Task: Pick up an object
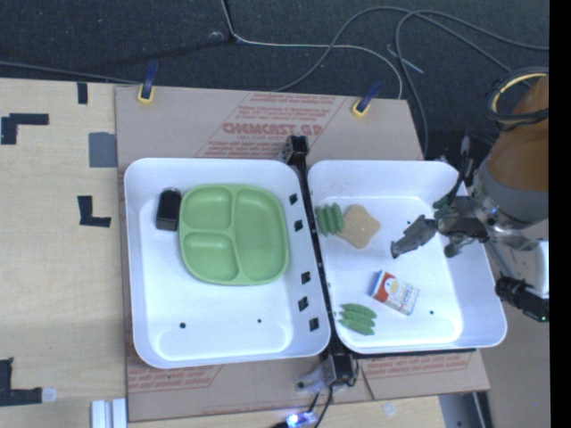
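Seen from the fixed camera above the bench: two shallow white bins side by side on a brown cardboard sheet. In the left white bin, a light green plastic plate with three compartments, and a small black block touching the plate's left rim. In the right white bin, a ridged green piece near the divider, just beside a tan bread-like slice; lower down, a small red, white and blue carton; nearer the front edge, a green pea pod. Reaching in from the right, the grey arm with orange band, its dark two-finger gripper above the right bin's right half, fingers spread apart, nothing between them. Carton below and left of the gripper, apart from it.
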{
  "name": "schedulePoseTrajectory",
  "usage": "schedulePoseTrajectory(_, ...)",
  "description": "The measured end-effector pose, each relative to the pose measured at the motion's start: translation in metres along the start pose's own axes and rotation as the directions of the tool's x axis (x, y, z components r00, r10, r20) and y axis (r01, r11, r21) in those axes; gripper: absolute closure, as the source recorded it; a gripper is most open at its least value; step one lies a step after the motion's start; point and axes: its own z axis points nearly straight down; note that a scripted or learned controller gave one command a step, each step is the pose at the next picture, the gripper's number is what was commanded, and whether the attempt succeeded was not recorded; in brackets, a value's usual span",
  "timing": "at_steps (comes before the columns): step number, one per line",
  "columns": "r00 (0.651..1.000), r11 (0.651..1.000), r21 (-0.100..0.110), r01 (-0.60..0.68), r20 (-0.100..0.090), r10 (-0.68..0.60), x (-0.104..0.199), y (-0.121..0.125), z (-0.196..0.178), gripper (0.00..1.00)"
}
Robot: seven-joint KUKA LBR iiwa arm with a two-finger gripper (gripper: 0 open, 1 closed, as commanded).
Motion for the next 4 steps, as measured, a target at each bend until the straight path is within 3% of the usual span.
schedulePoseTrajectory(1,1.000,1.000,-0.012,0.004,0.002,-0.004,0.001,0.002,-0.006,0.00)
schedulePoseTrajectory(3,1.000,1.000,-0.005,0.002,0.000,-0.002,-0.002,-0.004,0.122,0.00)
schedulePoseTrajectory(4,1.000,1.000,-0.020,0.000,0.010,0.000,-0.005,-0.002,0.172,0.00)
